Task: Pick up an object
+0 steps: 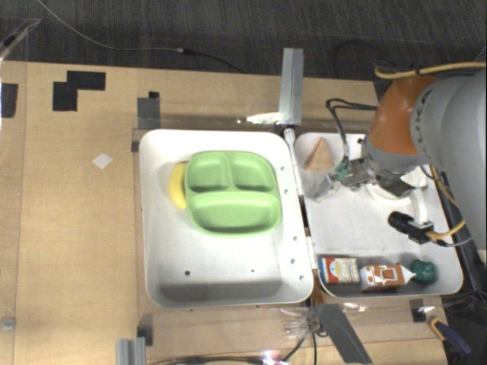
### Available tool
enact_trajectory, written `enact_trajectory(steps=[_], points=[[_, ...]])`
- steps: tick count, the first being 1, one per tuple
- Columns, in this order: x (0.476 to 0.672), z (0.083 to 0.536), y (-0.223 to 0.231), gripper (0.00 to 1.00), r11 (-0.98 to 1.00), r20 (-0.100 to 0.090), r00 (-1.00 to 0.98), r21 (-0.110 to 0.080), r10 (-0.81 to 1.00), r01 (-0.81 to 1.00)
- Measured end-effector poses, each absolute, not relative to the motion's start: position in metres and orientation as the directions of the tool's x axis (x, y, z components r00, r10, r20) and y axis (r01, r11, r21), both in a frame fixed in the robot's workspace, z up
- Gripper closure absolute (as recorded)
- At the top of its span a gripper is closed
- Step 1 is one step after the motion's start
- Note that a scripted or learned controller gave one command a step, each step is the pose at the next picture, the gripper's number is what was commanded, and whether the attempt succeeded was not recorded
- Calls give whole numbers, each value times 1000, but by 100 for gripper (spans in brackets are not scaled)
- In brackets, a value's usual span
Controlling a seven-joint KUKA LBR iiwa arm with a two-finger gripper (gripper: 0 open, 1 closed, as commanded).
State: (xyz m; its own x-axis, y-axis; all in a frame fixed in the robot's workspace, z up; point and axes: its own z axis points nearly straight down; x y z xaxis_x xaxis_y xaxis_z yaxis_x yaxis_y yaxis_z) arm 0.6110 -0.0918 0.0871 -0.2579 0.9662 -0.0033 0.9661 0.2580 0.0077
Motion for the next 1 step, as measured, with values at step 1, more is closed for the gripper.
enact_trajectory(steps=[1], points=[[627,87,-89,0,206,-3,-206,7,979,979]])
